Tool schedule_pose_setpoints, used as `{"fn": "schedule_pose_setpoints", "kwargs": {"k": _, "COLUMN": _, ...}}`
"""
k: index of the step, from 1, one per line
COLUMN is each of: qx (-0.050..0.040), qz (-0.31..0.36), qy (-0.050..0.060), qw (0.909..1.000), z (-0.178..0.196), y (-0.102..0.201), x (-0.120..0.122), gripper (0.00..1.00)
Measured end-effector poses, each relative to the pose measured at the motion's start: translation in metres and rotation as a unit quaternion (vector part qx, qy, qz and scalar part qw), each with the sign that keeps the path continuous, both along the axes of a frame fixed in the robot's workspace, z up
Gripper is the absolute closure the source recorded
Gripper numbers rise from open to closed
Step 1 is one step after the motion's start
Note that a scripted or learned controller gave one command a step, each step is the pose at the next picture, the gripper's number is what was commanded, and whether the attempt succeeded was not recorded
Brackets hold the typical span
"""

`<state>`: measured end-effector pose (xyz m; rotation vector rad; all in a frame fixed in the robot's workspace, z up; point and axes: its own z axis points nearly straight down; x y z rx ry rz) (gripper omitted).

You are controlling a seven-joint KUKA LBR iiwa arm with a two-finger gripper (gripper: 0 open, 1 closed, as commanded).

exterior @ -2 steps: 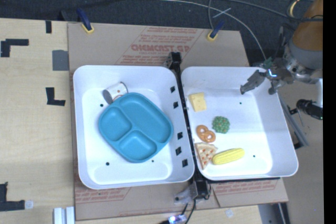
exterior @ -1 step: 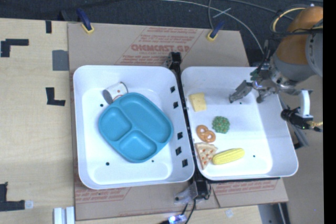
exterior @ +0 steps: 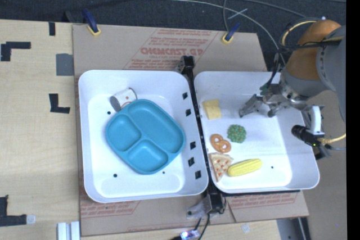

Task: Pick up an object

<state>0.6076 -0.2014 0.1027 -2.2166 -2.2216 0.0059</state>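
From the overhead camera view, the grey two-finger gripper (exterior: 260, 105) hangs over the right white plastic bin (exterior: 292, 177); I cannot tell its state. The nearest targets are the pale yellow cheese block (exterior: 212, 109) and the green broccoli floret (exterior: 237, 133) (both lying apart). It should centre squarely over one before descending, keeping off the neighbouring brown pretzel (exterior: 220, 143).

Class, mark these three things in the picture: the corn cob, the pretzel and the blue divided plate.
corn cob (exterior: 244, 167), camera view, middle of the yellow cob.
pretzel (exterior: 220, 143), camera view, centre of the brown twist.
blue divided plate (exterior: 145, 135), camera view, ridge where its compartments meet.
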Motion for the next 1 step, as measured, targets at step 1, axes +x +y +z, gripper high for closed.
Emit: {"fn": "schedule_pose_setpoints", "kwargs": {"k": 1, "qx": -0.0005, "qz": 0.001, "qy": -0.002, "qw": 1.0, "z": 0.0127, "y": 0.0003, "x": 0.0011, "gripper": 1.0}}
